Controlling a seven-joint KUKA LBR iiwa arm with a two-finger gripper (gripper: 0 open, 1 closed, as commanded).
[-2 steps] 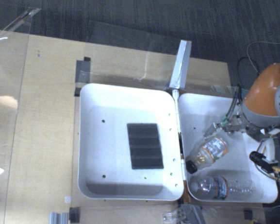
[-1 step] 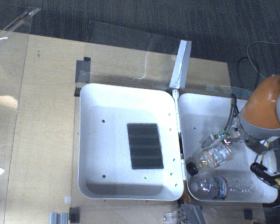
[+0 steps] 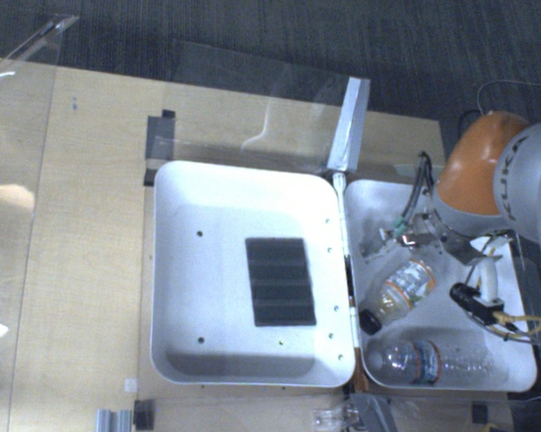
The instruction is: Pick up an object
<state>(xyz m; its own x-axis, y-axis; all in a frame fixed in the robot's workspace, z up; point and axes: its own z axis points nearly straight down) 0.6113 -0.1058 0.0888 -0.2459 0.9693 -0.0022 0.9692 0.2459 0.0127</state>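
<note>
My gripper (image 3: 391, 238) hangs low over the back left part of the right bin (image 3: 520, 378), under the orange-banded wrist. Just in front of it lies a clear plastic bottle with an orange label (image 3: 405, 286), its black cap pointing to the front left. The gripper is close above the bottle's far end, and I cannot see whether it touches it. A second clear bottle with a blue label (image 3: 432, 361) lies on its side along the bin's front wall. In the left bin (image 3: 183, 250) a flat black ribbed block (image 3: 281, 281) rests near the middle.
A metal divider strip (image 3: 348, 133) rises behind the gap between the bins. The light wooden bench (image 3: 61, 239) stretches to the left under a clear sheet. The arm's grey body covers the right bin's back right corner.
</note>
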